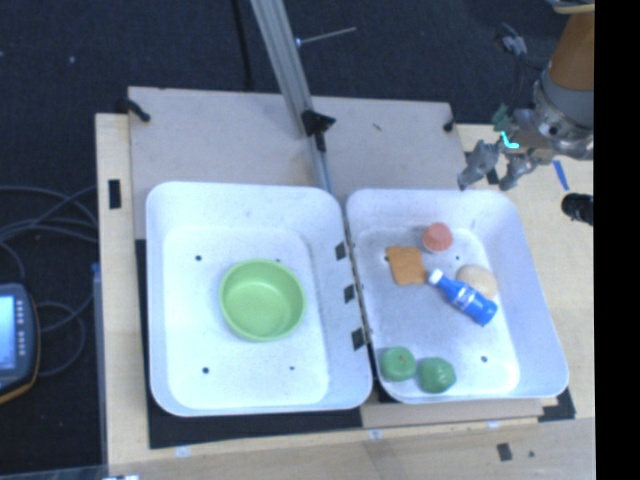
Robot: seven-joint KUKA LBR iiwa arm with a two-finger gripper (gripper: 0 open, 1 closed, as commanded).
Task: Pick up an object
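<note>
Bins sit side by side on the tabletop (120, 368), both white and shallow. The left bin (180, 218) has a light green bowl (262, 299) in its middle, open side up.

The right bin (520, 268) holds the small things to pick from. A blue bottle (466, 297) with a white cap lies on its side near the middle, cap pointing to the far left. A pale, egg-shaped thing (479, 277) touches the bottle on its far right side. A flat tan square (406, 265) lies just left of the bottle's cap. A small round pink-red thing (437, 237) sits just beyond the square, toward the far side. Two green round things (398, 363) (435, 374) lie next to each other at the near edge of this bin.

The jaws (497, 164) hang above the far right corner of the right bin, well apart from all the things. They look spread open, with nothing between them. The grey arm (570, 78) with its orange band comes in from the right.
</note>
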